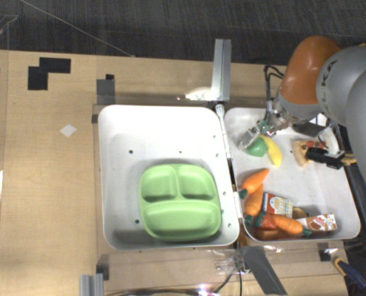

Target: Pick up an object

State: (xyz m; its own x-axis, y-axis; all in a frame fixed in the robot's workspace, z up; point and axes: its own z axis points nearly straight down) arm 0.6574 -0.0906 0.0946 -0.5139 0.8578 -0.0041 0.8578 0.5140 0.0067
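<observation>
My gripper (257, 134) hangs low over the far left part of the right bin (349, 209), below the orange band of the arm (307, 78). It is just above a small green piece (255, 147) that lies against a yellow piece (273, 153). Whether it touches the green piece I cannot tell. Nearer the front lie an orange carrot (255, 180), a second carrot (252, 204), a small juice carton (278, 205), a third carrot (288, 226) and a red and white carton (322, 223).
The left bin (118, 134) holds a green divided plate (179, 200). A tan toy piece with a dark part (305, 152) lies at the right of the right bin. A metal post (221, 73) stands behind the wall between the bins.
</observation>
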